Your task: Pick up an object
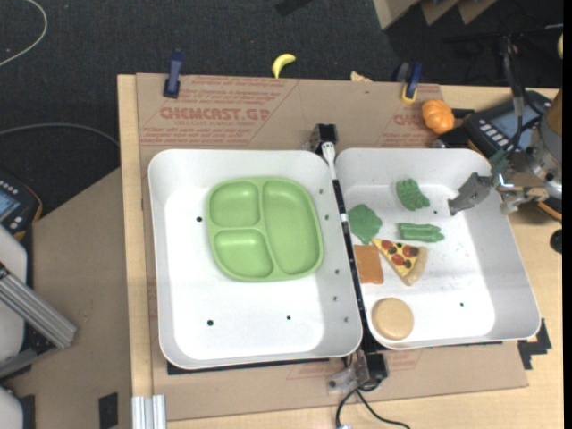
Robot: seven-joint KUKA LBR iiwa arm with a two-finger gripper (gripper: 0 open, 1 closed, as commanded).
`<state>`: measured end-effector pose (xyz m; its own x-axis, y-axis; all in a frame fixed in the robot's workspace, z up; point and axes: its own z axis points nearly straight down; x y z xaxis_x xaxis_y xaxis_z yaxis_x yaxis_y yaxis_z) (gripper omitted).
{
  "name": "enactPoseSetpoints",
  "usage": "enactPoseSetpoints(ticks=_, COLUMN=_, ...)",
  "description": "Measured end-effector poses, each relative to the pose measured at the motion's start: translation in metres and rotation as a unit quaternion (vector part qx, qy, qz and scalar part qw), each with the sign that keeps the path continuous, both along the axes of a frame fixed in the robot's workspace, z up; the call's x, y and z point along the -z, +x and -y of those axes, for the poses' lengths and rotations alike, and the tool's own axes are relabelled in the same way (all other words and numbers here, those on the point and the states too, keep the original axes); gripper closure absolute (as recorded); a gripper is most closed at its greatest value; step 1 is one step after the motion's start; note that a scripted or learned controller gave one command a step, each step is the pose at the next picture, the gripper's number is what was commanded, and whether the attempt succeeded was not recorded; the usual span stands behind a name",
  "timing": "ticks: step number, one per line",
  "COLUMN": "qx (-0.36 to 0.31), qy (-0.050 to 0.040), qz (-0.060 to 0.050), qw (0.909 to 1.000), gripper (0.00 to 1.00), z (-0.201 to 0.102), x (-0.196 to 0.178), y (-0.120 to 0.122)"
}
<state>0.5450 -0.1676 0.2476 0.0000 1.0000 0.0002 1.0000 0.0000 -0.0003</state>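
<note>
The right bin (497,286) holds several toy foods: a knobbly green piece (412,194), a green leaf (364,221), a green pod (420,232), a pizza slice (401,258), a brown toast slab (368,264) and a round tan bun (392,318). My gripper (490,197) hangs over the right bin's far right side, open, with nothing between its fingers. Its left finger (466,195) points toward the knobbly green piece, a short gap away. The left bin (179,275) holds a green divided plate (265,229).
A small orange fruit (437,115) and a yellow banana (283,63) lie on the cardboard behind the bins. Blue clamps (172,75) (410,80) grip the board's far edge. A black hinge strip (344,239) separates the bins.
</note>
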Motion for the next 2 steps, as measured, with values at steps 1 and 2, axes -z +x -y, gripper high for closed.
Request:
enactPoseSetpoints(ticks=1, qx=-0.003, qy=0.0030, qz=-0.005, qw=1.0000, gripper=0.00, z=-0.083, x=0.048, y=-0.052)
enactPoseSetpoints(ticks=2, qx=0.000, qy=-0.0002, qz=0.001, qw=1.0000, gripper=1.00, z=-0.078, x=0.034, y=-0.048)
